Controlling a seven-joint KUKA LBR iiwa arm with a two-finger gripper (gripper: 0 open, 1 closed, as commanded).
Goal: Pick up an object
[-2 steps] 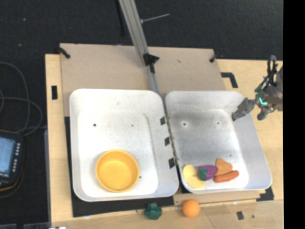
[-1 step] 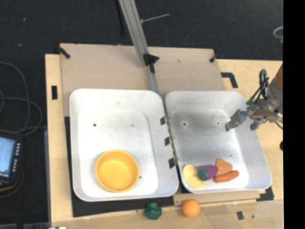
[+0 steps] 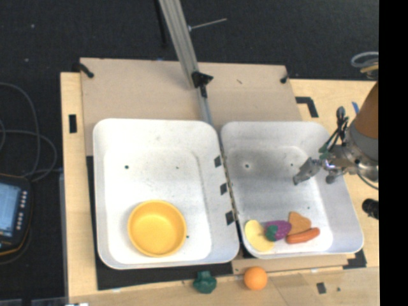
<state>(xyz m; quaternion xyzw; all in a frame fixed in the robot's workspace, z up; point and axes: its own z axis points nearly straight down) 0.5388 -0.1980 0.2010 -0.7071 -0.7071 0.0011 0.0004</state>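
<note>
While the hand (image 3: 313, 169) hovers over the right bin (image 3: 268, 145), fingers apart and holding nothing, no pick has begun. The toys (image 3: 284, 230) lie clustered at the bin's near edge, well apart from it; reaching, closing and lifting remain.

from my seat i see two bins side by side on the surface (image 3: 76, 171). the left bin (image 3: 159, 152) has a bowl (image 3: 157, 227) in its near left corner. the right bin (image 3: 268, 152) holds a cluster along its near edge: a flat piece (image 3: 255, 234) leftmost, a small lump (image 3: 276, 229) beside it, then a carrot (image 3: 303, 236) with a wedge (image 3: 298, 221) just behind it. the pincer (image 3: 315, 169) hangs over the right bin's right half, behind that cluster. in front of the bins, on the surface, a ball (image 3: 255, 278) lies right of a small toy (image 3: 204, 282).
</note>
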